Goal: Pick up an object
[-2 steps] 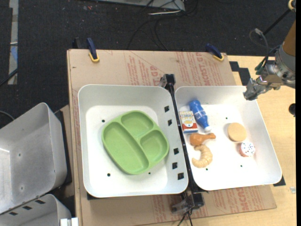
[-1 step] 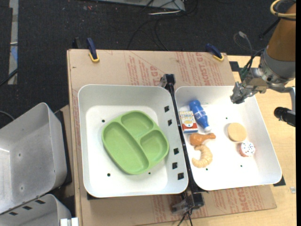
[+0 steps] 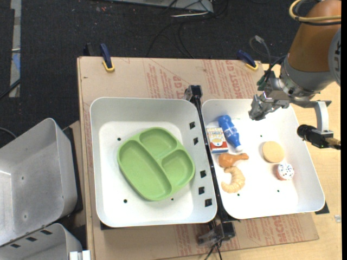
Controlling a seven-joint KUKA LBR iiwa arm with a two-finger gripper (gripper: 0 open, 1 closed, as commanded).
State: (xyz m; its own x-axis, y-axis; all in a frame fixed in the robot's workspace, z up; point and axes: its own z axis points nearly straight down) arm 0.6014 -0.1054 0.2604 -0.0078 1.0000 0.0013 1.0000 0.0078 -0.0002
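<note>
The gripper (image 3: pixel 259 112) hangs above the far part of the right bin (image 3: pixel 309 196), well apart from the things lying in it; whether it is open or shut cannot be told from this angle, and nothing shows in its grasp. Along that bin's left side lies a blue bottle (image 3: pixel 229 131), tilted, with a small red and white box (image 3: pixel 216 140) touching it on the left. Just nearer sit an orange toy piece (image 3: pixel 234 158) and a curled tan shrimp (image 3: pixel 234 180). Toward the right lie a pale round biscuit (image 3: pixel 272 151) and, near it, a white die with red spots (image 3: pixel 284 171). The left bin (image 3: pixel 105 115) holds a green divided tray (image 3: pixel 156 163), lying flat.
</note>
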